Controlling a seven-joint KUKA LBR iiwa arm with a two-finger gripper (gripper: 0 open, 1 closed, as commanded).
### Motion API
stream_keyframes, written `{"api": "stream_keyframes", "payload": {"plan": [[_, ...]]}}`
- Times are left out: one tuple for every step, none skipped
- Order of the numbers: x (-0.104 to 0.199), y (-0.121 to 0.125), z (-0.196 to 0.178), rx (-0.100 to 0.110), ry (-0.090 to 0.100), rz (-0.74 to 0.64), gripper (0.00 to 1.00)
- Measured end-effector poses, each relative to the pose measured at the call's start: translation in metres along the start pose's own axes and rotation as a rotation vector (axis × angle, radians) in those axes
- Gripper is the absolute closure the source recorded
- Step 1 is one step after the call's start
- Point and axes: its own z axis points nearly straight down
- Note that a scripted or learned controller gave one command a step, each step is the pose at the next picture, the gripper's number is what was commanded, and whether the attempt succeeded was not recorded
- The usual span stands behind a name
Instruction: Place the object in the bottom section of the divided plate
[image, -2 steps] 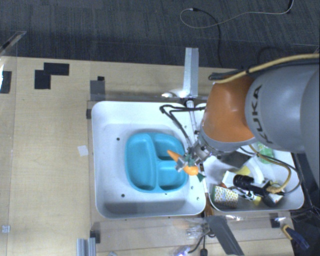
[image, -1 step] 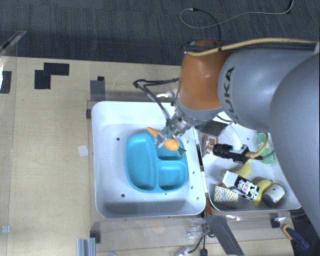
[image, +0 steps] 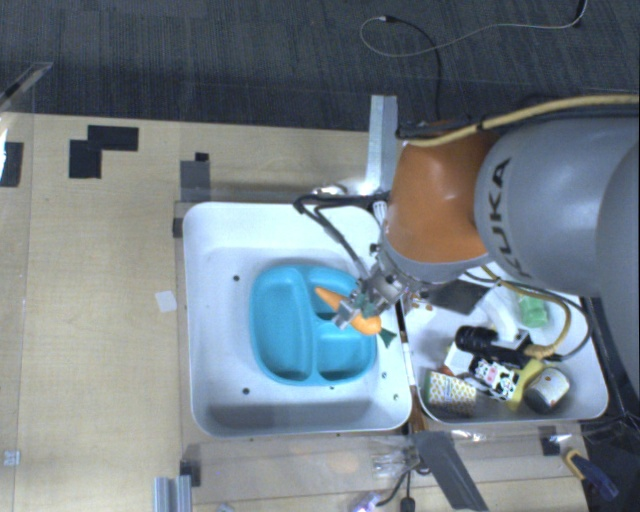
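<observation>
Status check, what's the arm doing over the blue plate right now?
Pincer low over the blue divided plate, right side. Orange carrot-like object at its tips, grip unconfirmed. Nothing else in the left bin; clutter sits in the right bin.

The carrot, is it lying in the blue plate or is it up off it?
Cannot tell for sure. The carrot sits at the gripper, over the blue divided plate's right side; contact isn't visible.
</observation>
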Motion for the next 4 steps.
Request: {"api": "stream_keyframes", "payload": {"plan": [[0.013,0.048,0.012,0.001,0.001,0.143,1.0],[-0.019,0.022,0.026,0.002,0.001,0.239,1.0],[0.031,0.028,0.016,0.002,0.001,0.243,1.0],[0.031,0.028,0.016,0.002,0.001,0.243,0.0]]}}
